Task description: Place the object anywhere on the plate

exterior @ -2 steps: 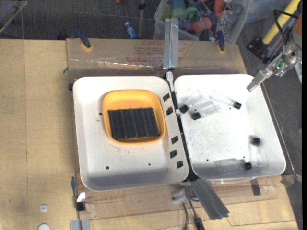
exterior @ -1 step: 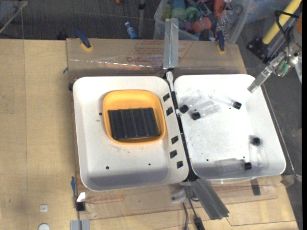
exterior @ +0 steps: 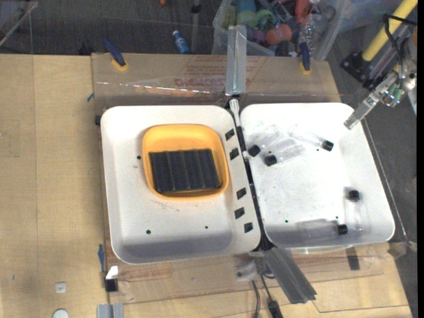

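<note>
1. A dark ribbed block (exterior: pixel 184 171) lies flat on the orange plate (exterior: pixel 151 143), well inside its rim, with orange showing on all four sides.
2. The plate sits in the left bin (exterior: pixel 122 217), nearer that bin's far side than its near one.
3. The gripper (exterior: pixel 361 114) hangs over the far right corner of the right bin (exterior: pixel 371 177), slanting down and to the left from the wrist. Nothing is seen in its hold, and whether its grip is released or clenched cannot be told at this angle.
4. The gripper and the block are well apart, with the seam between the two bins lying between them.
5. In the right bin, clear tubes with black caps (exterior: pixel 285 148) lie scattered at the far left part. Another clear tube (exterior: pixel 321 228) rests along the near wall, and a single black cap (exterior: pixel 353 194) sits near the right wall (the clear plastic is hard to trace against the white floor).
6. Beyond the bench, a clear tub of coloured toys (exterior: pixel 278 8) stands at the far side, and a blue clamp (exterior: pixel 118 57) grips the far left edge of the brown board under the bins.
</note>
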Controlling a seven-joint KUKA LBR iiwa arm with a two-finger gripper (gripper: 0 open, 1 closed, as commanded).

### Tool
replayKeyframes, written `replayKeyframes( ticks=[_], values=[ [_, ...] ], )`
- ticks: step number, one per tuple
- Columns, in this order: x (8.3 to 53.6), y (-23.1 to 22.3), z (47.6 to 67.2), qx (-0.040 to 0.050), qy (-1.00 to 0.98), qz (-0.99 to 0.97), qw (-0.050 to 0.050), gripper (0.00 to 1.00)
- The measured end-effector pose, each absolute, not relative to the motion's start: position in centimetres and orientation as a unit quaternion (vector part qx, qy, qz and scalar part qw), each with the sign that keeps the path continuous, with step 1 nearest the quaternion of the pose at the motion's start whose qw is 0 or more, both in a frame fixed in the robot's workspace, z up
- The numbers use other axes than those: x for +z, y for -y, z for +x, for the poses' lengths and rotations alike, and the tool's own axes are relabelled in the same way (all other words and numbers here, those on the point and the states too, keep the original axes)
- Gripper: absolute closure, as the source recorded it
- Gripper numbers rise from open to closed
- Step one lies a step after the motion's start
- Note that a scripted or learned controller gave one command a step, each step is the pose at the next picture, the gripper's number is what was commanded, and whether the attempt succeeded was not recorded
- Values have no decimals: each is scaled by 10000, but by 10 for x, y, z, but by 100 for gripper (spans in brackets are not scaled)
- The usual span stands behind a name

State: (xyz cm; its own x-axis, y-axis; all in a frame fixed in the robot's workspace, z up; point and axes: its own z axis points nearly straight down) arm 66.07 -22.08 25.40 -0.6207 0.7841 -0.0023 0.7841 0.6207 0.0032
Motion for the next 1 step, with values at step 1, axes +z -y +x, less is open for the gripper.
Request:
replayKeyframes(
  ticks=[1],
  values=[
    [243,221,663,1,-9088,4173,3,0]
  ],
)
